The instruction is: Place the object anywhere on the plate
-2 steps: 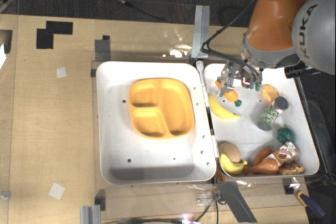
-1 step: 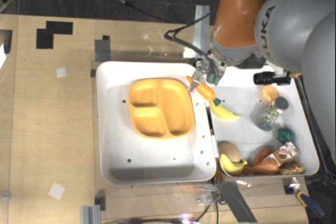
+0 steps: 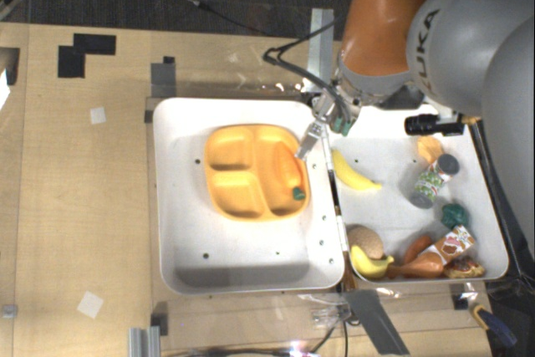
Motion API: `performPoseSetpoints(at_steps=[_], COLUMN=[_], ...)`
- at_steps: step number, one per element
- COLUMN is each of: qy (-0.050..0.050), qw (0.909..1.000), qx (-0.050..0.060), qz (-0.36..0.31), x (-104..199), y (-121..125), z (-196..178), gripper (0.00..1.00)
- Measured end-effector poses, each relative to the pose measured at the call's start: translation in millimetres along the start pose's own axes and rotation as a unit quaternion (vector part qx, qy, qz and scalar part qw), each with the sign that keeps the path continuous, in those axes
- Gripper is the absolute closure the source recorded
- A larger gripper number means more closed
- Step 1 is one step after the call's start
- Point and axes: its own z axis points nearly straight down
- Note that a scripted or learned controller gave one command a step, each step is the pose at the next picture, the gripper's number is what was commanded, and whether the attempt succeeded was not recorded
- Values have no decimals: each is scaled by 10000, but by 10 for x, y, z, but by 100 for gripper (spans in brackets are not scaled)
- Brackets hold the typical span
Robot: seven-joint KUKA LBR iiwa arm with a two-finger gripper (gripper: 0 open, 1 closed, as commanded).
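An orange-yellow divided plate (image 3: pixel 238 180) lies in the left white bin (image 3: pixel 180 230). An orange carrot-like object (image 3: pixel 290 174) with a small green tip lies in the plate's right compartment, near the rim. My gripper (image 3: pixel 308 143) hangs over the plate's upper right edge, just above and to the right of that object, pointing down-left. Nothing is seen in its grasp.
The right bin (image 3: pixel 493 255) holds a banana (image 3: pixel 355 173), a small can (image 3: pixel 428 184), an orange piece (image 3: pixel 430 148), a dark green item (image 3: pixel 454 215), a carrot (image 3: pixel 415 247), a brown ball (image 3: pixel 366 240), another banana (image 3: pixel 370 264) and a snack packet (image 3: pixel 458 243). The arm's bulk covers that bin's upper right.
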Motion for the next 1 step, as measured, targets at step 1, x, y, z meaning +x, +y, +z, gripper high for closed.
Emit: performPoseSetpoints(at_steps=[1], qy=[-1], qw=[9963], qx=[-19], qz=[865], x=[495], y=[744], z=[-794], gripper=[0])
